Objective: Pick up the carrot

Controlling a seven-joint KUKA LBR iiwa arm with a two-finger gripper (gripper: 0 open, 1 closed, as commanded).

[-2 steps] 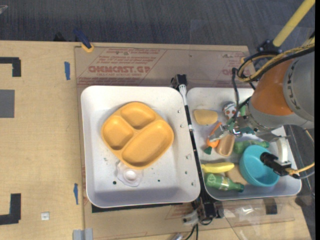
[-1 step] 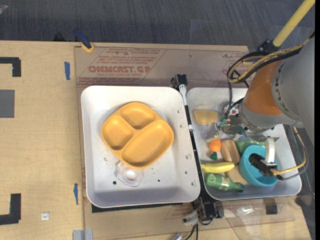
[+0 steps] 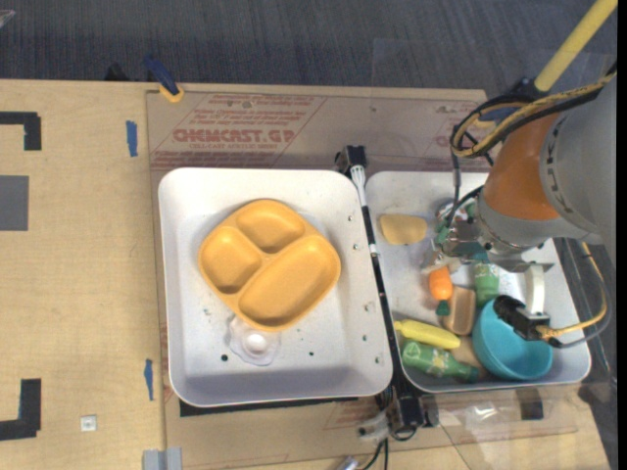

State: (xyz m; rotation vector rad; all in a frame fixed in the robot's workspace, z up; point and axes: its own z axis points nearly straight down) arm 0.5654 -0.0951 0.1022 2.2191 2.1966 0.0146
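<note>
While the carrot (image 3: 440, 283) lies in the right bin (image 3: 573, 368) just below the gripper (image 3: 453, 246), I cannot tell how the jaws stand. Below sit a banana (image 3: 427, 335) and bowl (image 3: 509, 346); left, a divided plate (image 3: 269, 261).

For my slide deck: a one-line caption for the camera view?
Arm's gripper hovers over the right bin just above the carrot; yellow divided plate in the left bin.
</note>
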